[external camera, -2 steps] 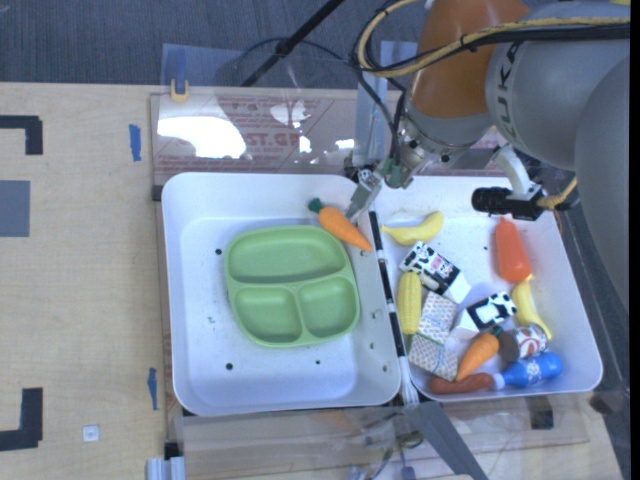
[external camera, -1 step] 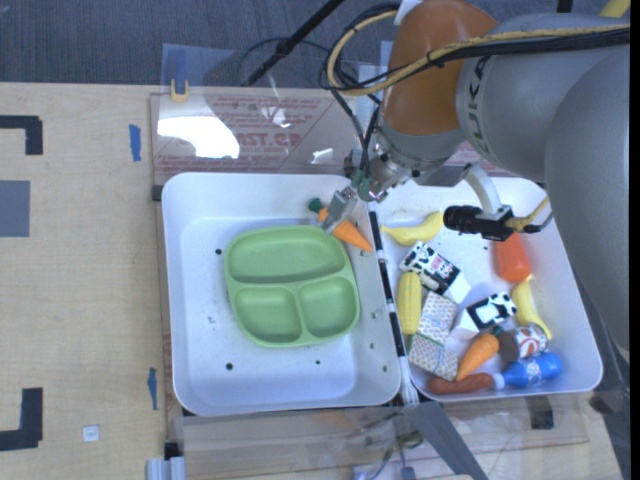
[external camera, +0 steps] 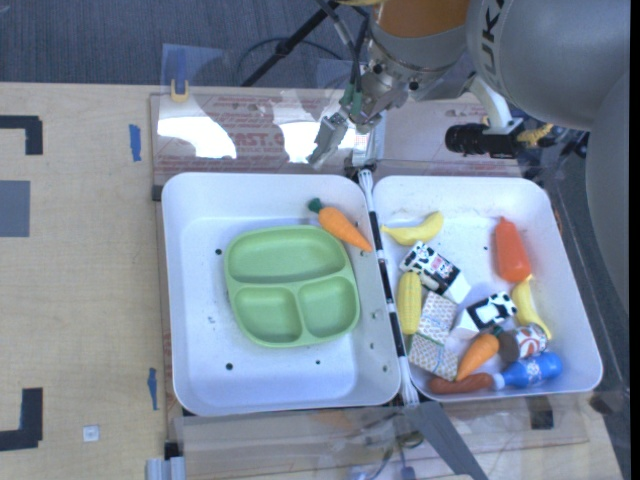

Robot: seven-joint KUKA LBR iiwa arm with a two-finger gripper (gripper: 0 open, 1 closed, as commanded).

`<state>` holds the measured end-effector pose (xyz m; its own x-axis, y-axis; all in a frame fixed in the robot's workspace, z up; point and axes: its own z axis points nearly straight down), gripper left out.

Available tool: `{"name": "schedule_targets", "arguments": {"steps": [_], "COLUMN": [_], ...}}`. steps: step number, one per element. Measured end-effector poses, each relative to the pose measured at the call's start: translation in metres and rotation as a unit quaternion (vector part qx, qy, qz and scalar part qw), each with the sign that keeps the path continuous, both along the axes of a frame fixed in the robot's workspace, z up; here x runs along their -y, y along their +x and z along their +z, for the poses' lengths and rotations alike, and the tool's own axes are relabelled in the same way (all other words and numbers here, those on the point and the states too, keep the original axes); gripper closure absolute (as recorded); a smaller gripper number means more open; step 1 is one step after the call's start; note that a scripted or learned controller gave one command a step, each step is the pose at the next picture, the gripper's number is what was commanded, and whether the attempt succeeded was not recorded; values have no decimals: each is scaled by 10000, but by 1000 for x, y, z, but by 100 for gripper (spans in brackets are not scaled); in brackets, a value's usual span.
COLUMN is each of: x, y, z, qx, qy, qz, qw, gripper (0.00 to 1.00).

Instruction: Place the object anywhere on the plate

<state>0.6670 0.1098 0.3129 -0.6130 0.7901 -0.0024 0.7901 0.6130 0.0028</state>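
A pale wooden bench (external camera: 70, 298) carries two white bins side by side, the left bin (external camera: 190, 268) holding a green plate (external camera: 290, 286) near its centre. The carrot (external camera: 341, 226) lies at the plate's 1 o'clock, its tip resting on the plate rim. The gripper (external camera: 337, 137) hangs beyond the bins at 12 o'clock, its fingers parted and holding nothing.

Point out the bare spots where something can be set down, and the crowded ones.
All three wells of the green plate are bare. The left bin's floor is free left of and below the plate. A carrot leans on the plate's upper right rim. The right bin is packed; only its top centre shows floor.
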Motion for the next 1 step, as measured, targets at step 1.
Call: {"name": "schedule_targets", "arguments": {"steps": [1], "x": [-13], "y": [-72], "z": [-124], "qx": [-16], "qy": [2], "qz": [194], "qw": [9998], "gripper": [0]}}
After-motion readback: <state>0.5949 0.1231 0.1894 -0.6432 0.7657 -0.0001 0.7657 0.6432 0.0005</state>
